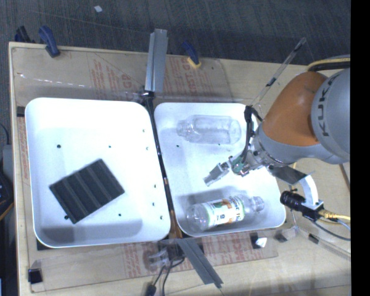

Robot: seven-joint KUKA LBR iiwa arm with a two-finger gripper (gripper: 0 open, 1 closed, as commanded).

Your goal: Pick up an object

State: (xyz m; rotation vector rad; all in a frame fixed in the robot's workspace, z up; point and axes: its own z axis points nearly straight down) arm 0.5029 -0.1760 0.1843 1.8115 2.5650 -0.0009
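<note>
Labelled bottle (225,211), lying crosswise, cap rightward

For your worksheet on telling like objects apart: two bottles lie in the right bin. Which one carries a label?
The near bottle, at the bin's front edge, has a green-and-white label round its middle. The far bottle is bare, clear plastic.

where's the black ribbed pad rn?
The black ribbed pad lies in the left bin, toward its near-left part, away from the gripper.
</note>
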